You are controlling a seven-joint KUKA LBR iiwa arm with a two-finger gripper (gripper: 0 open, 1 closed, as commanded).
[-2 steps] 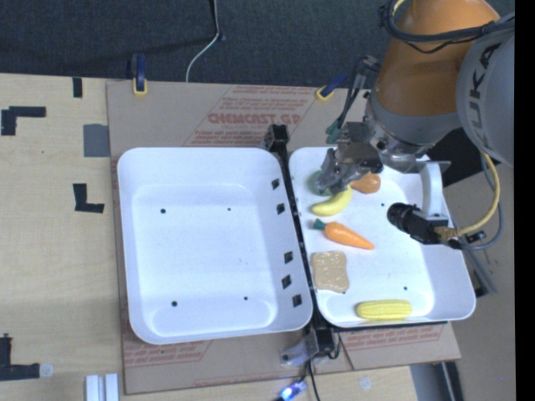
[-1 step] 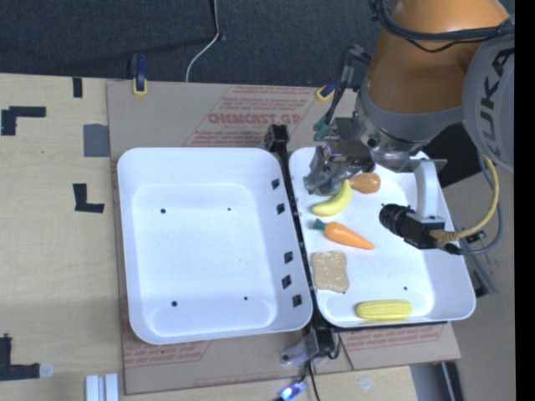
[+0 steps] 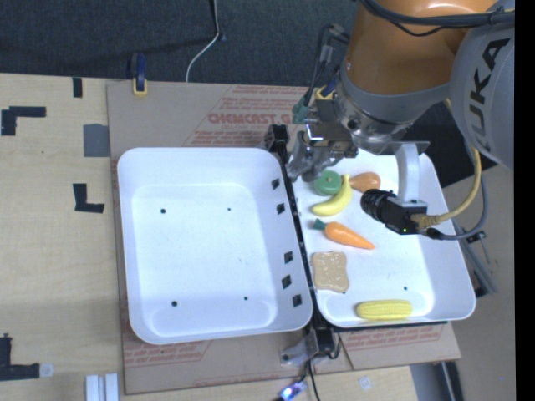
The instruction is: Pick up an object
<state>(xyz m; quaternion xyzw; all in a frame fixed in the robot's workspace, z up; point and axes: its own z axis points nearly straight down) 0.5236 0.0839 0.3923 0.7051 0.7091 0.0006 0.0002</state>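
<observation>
White plastic is what we see most of: two shallow bins side by side on a cardboard sheet (image 3: 234, 111) that covers the table (image 3: 50, 224). The left bin (image 3: 134, 174) shows its bare floor with a few dark dots. The right bin (image 3: 451, 299) holds the toy food. We count a yellow banana (image 3: 336, 200) near the divider between the bins, with a green round piece (image 3: 327, 181) touching its upper end and an orange piece (image 3: 365, 180) just beside it to the right. Below the banana lies a carrot (image 3: 348, 236), then a tan slice of bread (image 3: 330, 271), and a yellow corn cob (image 3: 384, 310) near the bin's front edge.

The grey and orange arm (image 3: 410, 32) hangs over the far end of the right bin. Its claw (image 3: 313, 153) sits low by the divider, just above the green piece and banana. We cannot tell how the claw stands, and we see nothing held in it.
</observation>
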